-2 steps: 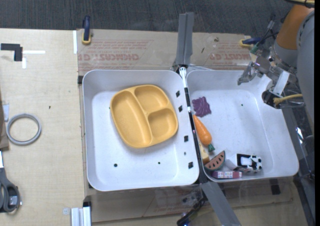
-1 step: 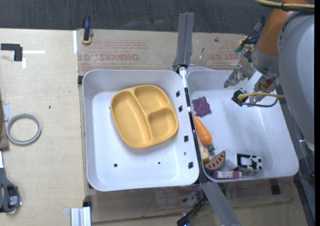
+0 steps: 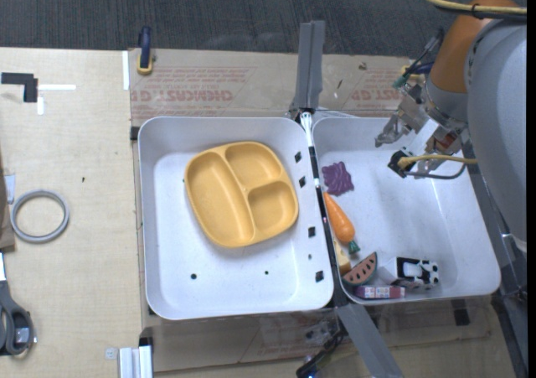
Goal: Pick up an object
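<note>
Jaws (image 3: 400, 148) upper right, state unclear, nothing visibly held; approach step. Next: descend toward purple grapes (image 3: 337, 177).

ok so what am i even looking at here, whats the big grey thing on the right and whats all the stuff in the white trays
The big grey thing is a robot arm with an orange band, reaching in from the right. Its gripper is the small tool at its end, above the right bin's far side; nothing shows between its fingers. One camera looks down from above the bench.

Two shallow white bins sit side by side. The left bin holds a yellow divided plate. The right bin holds toy items along its left and near sides: a purple piece, a carrot, a watermelon slice, a small pink item and a black and white item. A roll of tape lies on the bench at far left.
</note>
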`<state>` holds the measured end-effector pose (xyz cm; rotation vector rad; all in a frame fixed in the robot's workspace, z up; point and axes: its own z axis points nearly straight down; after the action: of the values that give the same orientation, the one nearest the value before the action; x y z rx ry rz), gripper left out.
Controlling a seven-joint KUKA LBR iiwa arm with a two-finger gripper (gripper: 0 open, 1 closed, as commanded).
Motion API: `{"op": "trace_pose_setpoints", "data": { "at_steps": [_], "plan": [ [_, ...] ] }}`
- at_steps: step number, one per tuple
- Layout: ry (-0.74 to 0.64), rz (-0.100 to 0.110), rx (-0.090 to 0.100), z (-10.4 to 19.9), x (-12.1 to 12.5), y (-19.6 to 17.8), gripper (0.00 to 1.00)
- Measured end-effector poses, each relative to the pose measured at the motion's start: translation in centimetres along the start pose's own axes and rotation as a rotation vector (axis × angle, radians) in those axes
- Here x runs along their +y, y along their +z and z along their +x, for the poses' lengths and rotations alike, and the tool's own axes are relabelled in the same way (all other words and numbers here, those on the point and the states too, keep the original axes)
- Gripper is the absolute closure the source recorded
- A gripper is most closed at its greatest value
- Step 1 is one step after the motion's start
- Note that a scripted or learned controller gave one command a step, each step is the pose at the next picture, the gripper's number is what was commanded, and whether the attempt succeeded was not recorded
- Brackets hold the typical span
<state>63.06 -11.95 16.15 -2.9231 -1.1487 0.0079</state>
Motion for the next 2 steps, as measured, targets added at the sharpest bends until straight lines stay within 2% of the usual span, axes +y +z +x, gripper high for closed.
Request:
{"op": "trace_pose_setpoints", "data": {
  "at_steps": [1, 2],
  "plan": [
    [0.234, 0.001, 0.0, 1.07, -2.39, 5.03, 0.0],
    [0.234, 0.001, 0.0, 1.08, -2.39, 5.04, 0.0]
  ]
}}
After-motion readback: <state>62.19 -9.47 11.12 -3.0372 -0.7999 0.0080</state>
